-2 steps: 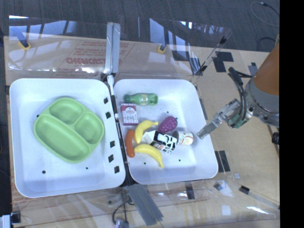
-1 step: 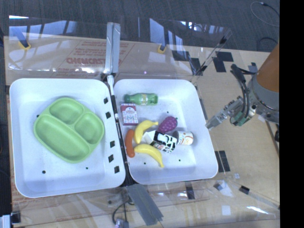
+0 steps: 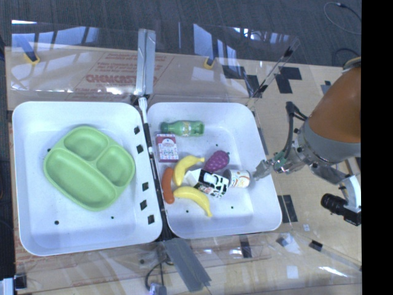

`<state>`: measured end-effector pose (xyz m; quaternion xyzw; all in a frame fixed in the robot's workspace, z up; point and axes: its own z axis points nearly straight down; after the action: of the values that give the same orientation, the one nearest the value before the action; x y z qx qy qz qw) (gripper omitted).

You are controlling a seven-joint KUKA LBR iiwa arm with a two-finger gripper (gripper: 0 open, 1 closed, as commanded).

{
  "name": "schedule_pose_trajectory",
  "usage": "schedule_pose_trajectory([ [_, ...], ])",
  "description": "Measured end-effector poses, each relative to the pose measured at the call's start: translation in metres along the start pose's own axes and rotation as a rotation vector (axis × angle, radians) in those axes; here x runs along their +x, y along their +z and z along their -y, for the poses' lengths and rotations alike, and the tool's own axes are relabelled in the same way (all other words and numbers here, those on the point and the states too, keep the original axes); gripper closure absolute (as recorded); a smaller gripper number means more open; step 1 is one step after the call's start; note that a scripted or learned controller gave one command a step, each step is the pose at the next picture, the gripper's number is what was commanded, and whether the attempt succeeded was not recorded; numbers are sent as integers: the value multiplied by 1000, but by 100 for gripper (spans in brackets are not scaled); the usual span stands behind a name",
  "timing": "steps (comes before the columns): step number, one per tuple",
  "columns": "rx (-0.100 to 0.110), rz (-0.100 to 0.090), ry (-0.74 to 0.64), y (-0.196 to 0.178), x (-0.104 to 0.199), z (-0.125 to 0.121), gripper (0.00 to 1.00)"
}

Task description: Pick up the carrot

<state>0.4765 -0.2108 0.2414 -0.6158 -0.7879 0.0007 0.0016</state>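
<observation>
Rightward, the right bin [image 3: 264, 211] holds the carrot [image 3: 167, 185] beside bananas [image 3: 187, 183].

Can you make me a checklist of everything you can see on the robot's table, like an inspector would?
Surface: bench bearing two white bins, left bin and right bin.
Job's things: carrot lies at the right bin's left wall, beside the bananas.
Clutter: green divided plate in the left bin; green bottle, red packet, two bananas, purple grapes, black and white bottle in the right bin.
Grippers: gripper at the right bin's right rim, apart from the carrot; jaws too blurred to judge.
Cables: thin cable on the floor, top right.
Surroundings: clear panels behind the bins.
</observation>
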Motion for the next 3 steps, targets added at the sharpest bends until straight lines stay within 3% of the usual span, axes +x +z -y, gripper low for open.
schedule_pose_trajectory([
  [1,0,0,0,0,0,0,0],
  [2,-9,6,31,120,-14,-56,0],
  [3,-1,-1,466,150,25,-62,0],
])
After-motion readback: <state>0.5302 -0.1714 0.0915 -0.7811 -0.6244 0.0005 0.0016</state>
